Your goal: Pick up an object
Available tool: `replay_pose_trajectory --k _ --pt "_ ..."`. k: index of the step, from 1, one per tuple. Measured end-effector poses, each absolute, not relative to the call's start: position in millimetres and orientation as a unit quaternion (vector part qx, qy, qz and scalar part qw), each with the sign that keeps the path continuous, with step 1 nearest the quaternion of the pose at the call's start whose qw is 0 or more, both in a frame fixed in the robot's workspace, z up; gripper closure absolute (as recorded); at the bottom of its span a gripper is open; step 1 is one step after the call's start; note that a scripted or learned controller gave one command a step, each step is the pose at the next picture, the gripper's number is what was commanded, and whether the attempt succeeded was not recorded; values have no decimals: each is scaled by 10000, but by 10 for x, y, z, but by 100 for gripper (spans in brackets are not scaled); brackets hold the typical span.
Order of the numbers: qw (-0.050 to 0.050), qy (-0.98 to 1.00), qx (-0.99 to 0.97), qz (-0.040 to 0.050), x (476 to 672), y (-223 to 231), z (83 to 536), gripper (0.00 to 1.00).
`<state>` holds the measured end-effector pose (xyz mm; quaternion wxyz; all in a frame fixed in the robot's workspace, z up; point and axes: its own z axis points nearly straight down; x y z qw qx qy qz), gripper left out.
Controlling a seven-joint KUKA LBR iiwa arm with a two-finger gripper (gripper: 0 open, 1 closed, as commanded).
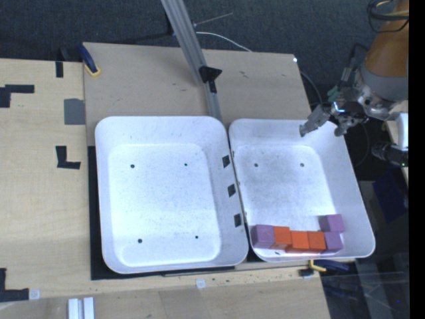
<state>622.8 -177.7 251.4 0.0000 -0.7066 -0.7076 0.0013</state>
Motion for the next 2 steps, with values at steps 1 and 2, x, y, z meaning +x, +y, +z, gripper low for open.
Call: replay_pose_trajectory --k 1,2 --pt "42 -7097 -7045 17 6473 -902 1670 0" --pt "21 -7087 -7055 7 5859 -418 1930 0"
